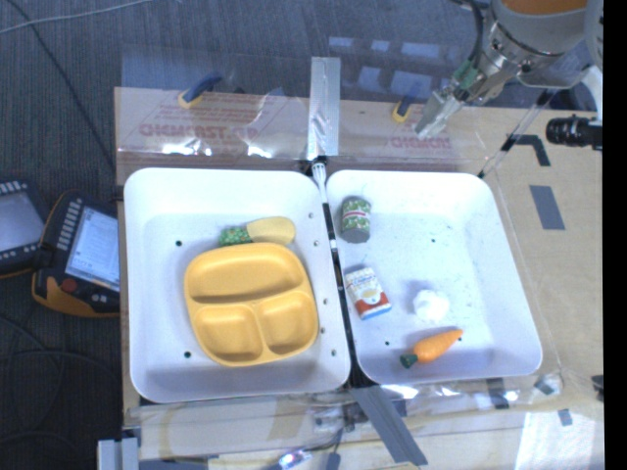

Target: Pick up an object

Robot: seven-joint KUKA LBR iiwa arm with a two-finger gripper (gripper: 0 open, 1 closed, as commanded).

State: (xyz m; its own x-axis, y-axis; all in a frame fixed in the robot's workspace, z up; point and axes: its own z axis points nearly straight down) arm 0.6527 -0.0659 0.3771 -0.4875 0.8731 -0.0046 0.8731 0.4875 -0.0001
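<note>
My gripper [431, 123] hangs above the back edge of the right bin [509, 262], fingers pointing down-left with nothing between them. In the right bin lie a small green can [355, 218], a red-and-white carton [366, 293], a white ball-like object [430, 305] and an orange toy carrot [431, 347]. All of them lie well below and in front of the gripper. In the left bin [157, 262] rests a yellow divided tray [253, 300], and a pale yellow piece with green leaves [261, 230] touches its back edge.
A handheld pendant with a screen [78, 258] lies on the floor to the left. Clear plastic sheeting and tape [323, 106] cover the bench behind the bins. A black bracket [573, 130] juts in at the right.
</note>
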